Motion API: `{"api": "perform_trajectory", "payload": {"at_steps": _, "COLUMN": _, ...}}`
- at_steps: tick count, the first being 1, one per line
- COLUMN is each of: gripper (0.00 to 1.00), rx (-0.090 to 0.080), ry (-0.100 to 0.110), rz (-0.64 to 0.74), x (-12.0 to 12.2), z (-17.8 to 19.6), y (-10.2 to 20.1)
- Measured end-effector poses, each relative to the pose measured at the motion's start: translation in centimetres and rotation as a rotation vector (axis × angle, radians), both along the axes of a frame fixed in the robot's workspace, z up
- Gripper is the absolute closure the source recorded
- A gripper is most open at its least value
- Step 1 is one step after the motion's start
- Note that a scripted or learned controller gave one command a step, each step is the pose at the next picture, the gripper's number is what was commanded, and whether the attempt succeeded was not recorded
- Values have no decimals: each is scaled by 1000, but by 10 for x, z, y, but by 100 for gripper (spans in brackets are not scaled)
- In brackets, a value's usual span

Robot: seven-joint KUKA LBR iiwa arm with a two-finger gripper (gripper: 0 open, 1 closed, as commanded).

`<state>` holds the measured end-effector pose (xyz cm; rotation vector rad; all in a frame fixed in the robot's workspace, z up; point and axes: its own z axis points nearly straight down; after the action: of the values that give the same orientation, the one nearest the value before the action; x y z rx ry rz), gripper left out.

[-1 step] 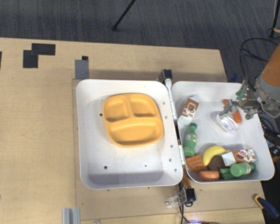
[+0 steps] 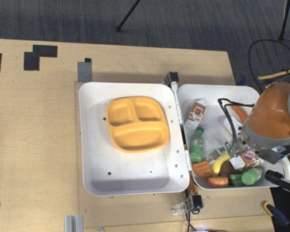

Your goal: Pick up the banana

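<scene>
- Two shallow white bins sit side by side on the wooden bench [image 2: 34,129]: the left bin [image 2: 87,144] and the right bin [image 2: 210,93].
- Arm [image 2: 275,112], grey with an orange band, reaches in from the right and hangs over the right bin's near right part.
- Gripper [image 2: 233,151] is low among the clutter there. Whether it is spread, closed, or pinching anything: cannot tell, since the wrist body and the objects hide the tips.
- Banana [image 2: 219,163]: small, yellow, lying tilted in the right bin, just to the camera-left of the gripper and slightly nearer the front wall. It looks close to or touching the gripper, but contact cannot be confirmed.
- Brown block [image 2: 201,168] lies just beyond the banana on the side away from the gripper, at the bin's front left.
- Orange-red piece [image 2: 217,181] lies in front of the gripper, against the bin's front wall.
- Green item [image 2: 247,177] sits in front of and to the right of the gripper, also at the front wall.
- Green bottle [image 2: 196,146] stands well to the left of the gripper, by the bin's left wall.
- Brown and white carton [image 2: 196,112] lies behind the bottle, farther back and left of the gripper.
- Orange-red carrot-like piece [image 2: 239,112] lies behind the gripper, partly under a black cable [image 2: 227,111].
- Yellow sectioned plate [image 2: 137,123] rests in the left bin, well apart from the gripper, across the wall between the bins.
</scene>
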<state>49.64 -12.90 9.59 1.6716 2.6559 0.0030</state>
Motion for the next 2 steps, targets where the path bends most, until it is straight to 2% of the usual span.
{"api": "perform_trajectory", "payload": {"at_steps": 1, "gripper": 0, "rx": -3, "ry": -10, "rz": 44, "x": -6, "z": -8, "y": 37}}
{"api": "perform_trajectory", "payload": {"at_steps": 2, "gripper": 100, "rx": -2, "ry": -15, "rz": 45, "x": -4, "z": 3, "y": 37}}
